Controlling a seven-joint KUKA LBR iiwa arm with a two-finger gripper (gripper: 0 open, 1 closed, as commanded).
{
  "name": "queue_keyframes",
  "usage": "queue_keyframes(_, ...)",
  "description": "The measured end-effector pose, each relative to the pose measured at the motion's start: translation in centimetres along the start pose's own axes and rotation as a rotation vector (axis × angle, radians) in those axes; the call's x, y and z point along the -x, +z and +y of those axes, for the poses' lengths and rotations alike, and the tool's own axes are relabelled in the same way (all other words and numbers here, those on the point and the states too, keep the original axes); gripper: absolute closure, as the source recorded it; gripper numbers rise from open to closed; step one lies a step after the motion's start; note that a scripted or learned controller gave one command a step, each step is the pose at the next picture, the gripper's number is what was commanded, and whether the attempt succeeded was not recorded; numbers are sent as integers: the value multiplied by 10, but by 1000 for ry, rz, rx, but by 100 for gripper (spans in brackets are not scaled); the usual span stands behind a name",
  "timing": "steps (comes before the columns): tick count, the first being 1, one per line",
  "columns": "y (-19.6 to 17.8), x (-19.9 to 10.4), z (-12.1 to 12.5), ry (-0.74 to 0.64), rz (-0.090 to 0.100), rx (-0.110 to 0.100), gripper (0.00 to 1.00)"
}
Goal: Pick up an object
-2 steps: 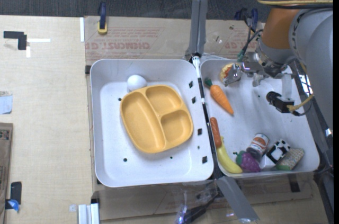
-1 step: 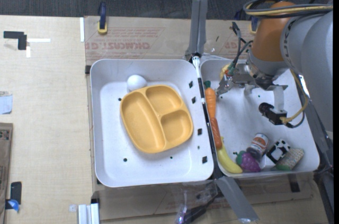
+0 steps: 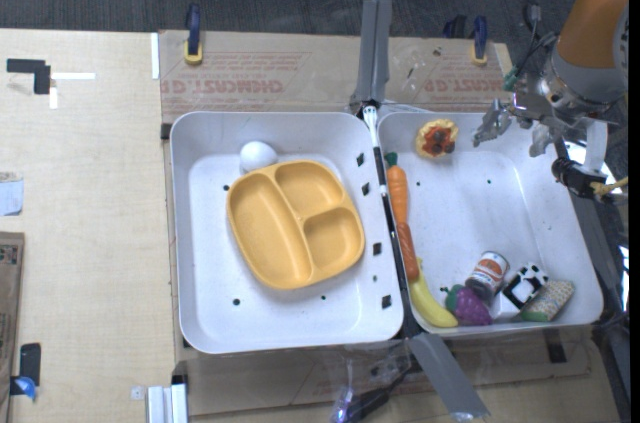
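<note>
— Above the right bin (image 3: 560, 241), near its far right corner: gripper (image 3: 497, 123), fingers spread a little, nothing between them.

— And pickable items?

— Pizza slice (image 3: 437, 138) just left of the claw; carrot (image 3: 398, 193) along the left wall; banana (image 3: 430, 301), grapes (image 3: 470, 304), can (image 3: 487, 273) clustered at the near edge. Left bin (image 3: 190, 241): yellow divided plate (image 3: 296, 223), white egg (image 3: 257, 154).

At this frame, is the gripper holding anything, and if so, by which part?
Nothing is held. The gripper hangs over the right bin's far edge with nothing between its fingers; the small pizza toy lies apart beside it.
</note>
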State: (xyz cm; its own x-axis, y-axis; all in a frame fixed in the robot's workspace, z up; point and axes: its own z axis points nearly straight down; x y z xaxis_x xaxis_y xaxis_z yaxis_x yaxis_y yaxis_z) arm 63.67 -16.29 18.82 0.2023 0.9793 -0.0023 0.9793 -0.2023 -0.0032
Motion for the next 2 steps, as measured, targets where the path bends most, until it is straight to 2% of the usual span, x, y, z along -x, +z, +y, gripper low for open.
queue_keyframes(1,59,-20,18,10,0,-3,0)
queue_keyframes(2,83,-35,16,-9,-4,2,0)
